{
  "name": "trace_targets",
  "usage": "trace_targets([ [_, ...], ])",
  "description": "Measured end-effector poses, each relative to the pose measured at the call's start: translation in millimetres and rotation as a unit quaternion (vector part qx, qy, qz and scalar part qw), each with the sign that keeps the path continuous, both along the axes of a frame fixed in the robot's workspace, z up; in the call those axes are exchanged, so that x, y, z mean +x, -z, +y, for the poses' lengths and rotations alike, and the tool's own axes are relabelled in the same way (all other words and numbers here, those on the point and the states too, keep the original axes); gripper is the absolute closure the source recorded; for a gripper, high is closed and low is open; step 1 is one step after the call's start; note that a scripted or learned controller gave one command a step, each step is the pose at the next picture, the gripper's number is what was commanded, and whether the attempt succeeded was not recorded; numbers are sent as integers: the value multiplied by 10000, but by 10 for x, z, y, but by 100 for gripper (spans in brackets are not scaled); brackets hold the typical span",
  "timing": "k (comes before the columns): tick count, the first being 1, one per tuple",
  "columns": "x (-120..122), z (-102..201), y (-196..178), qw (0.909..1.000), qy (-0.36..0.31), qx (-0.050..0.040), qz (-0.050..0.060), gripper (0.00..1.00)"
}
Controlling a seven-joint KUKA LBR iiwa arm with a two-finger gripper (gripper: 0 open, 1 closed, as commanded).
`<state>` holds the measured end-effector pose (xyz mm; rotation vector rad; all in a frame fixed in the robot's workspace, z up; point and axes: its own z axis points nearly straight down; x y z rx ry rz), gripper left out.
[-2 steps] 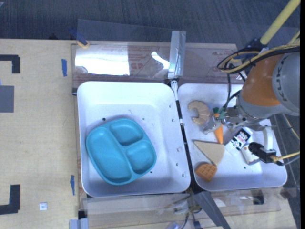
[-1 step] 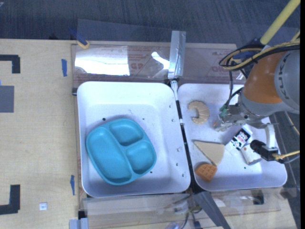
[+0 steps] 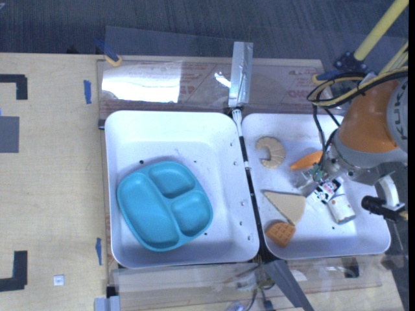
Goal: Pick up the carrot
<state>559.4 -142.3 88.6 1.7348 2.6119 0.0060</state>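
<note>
Arm (image 3: pixel 382 141): grey casing is showing, with a broad orange band (image 3: pixel 366 118) above the wrist. Black and yellow cables (image 3: pixel 337 83) are running along its far side. Gripper (image 3: pixel 311 180): small metallic assembly, carrying coloured wiring and a white cylindrical fitting (image 3: pixel 340 209) near it.

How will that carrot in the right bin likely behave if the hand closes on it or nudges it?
The carrot looks smooth and tapered, so it may slip out toward its thin end. Its rounded body will probably roll on the right bin's slick white floor. It seems a stiff toy, unlikely to bend. The hand sits just beside it.
</note>
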Motion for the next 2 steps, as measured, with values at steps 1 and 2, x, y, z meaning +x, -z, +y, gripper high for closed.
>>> trace_targets([
  [1,951,-353,31,9880,1535,20,157,100],
  [2,962,-349,38,9880,1538,16,119,0],
])
